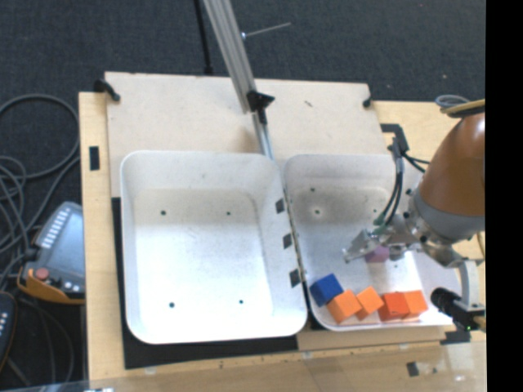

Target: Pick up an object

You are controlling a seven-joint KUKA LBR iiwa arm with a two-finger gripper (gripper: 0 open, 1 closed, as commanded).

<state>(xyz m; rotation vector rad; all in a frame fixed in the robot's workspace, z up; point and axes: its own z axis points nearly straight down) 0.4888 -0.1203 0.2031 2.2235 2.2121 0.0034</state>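
My gripper [374,248] hangs over the middle of the right bin [327,178], below the grey wrist and orange band of the arm. A small pale purple object [378,255] shows right under the gripper's tip, partly hidden by it. Whether it is held or just lies below cannot be made out. Along the bin's front wall lies a row of blocks: a blue one [326,288], two orange ones [346,305] [369,300], and a red-orange pair [404,305].
The left bin [135,219] stands beside the right one, with a divider edge between them. A slanted metal rail [237,55] rises from the back of the bench. Cables and a pendant [57,251] lie off the bench to the left.
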